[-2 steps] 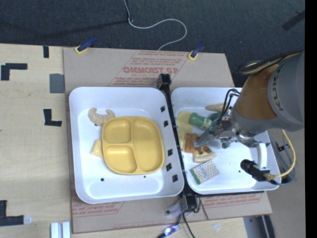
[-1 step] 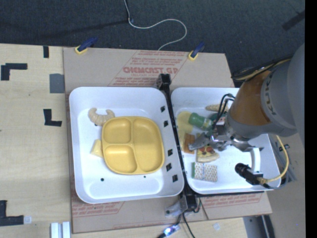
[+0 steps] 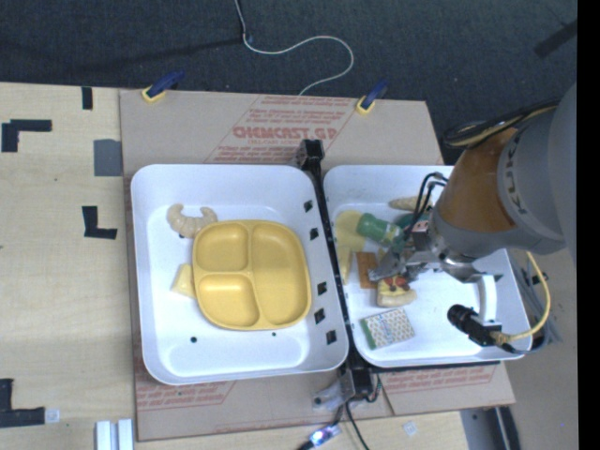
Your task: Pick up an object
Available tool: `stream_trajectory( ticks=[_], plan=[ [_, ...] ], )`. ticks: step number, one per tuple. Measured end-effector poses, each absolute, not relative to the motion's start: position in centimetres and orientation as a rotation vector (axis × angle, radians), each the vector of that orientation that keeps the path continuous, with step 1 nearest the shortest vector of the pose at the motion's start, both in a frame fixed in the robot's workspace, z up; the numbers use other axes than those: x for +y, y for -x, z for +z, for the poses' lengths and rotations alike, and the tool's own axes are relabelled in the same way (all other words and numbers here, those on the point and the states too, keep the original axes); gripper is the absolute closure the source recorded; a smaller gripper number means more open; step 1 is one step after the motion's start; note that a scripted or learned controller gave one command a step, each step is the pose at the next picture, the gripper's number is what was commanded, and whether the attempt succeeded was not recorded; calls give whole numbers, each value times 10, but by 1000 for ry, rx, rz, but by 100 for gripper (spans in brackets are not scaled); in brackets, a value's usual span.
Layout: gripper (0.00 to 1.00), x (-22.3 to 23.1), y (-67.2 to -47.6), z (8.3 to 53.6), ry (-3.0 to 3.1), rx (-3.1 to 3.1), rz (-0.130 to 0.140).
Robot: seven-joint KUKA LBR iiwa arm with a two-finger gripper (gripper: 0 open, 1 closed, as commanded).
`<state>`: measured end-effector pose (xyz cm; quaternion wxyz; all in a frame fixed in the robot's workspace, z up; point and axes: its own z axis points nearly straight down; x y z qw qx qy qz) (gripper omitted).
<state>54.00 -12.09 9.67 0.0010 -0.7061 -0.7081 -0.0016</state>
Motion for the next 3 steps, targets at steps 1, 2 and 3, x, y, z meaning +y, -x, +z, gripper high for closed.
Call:
stream_trajectory(
  ticks=[1,2,3],
  plan=[
    [100,-121,-530,146,2221,-2223,-1],
    [100,-127,-537,202,2222,-2224,-2],
    [100,-127,-537,225,2220,-2223,0]
  ],
)
